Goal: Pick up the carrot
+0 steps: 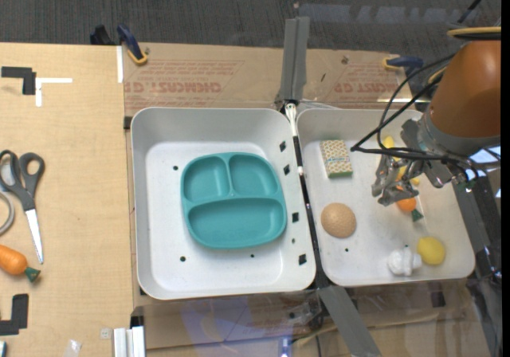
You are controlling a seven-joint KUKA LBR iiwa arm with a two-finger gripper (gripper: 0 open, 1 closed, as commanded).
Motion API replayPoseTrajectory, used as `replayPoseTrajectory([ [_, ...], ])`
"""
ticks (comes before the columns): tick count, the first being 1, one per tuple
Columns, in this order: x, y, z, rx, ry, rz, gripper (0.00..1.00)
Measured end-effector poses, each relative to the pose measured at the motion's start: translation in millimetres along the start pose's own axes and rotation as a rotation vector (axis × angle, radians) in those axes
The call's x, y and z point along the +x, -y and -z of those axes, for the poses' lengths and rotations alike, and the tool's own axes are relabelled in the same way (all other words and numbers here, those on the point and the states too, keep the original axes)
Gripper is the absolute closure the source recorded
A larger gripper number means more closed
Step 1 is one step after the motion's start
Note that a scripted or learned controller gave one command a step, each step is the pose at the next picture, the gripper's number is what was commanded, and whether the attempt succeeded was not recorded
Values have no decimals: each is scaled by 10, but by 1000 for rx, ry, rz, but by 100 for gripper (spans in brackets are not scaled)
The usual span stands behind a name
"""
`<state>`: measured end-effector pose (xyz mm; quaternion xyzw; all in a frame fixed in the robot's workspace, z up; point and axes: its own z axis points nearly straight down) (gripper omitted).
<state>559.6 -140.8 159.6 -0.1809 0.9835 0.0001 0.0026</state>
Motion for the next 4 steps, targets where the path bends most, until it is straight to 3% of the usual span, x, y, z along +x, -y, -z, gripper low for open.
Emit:
replayPoseTrajectory([
  [1,-185,387,1567,1,1,193,100],
  [2,-183,385,1559,0,0,193,0],
  [3,-347,440,136,-3,-1,284,0],
  [4,-148,581,-664,0,-1,238,0],
])
